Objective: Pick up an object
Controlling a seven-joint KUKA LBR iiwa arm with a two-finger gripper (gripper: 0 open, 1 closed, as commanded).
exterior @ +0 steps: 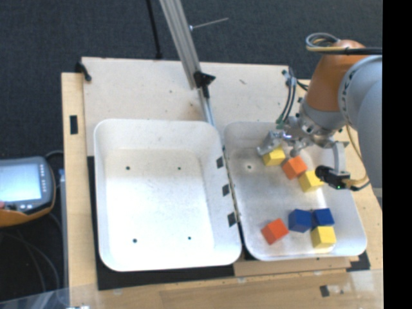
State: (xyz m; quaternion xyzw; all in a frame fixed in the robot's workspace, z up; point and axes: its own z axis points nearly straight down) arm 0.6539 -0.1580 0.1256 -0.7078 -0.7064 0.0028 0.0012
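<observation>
Gripper (281, 145): low over the right bin (254, 195), near its far edge; whether the fingers are open or closed, I cannot tell.
Yellow block (275, 157): directly under the gripper, touching or nearly touching it.
Orange block (295, 167): just beside the gripper, to its right.
Other blocks: further toward the bin's near side.
</observation>
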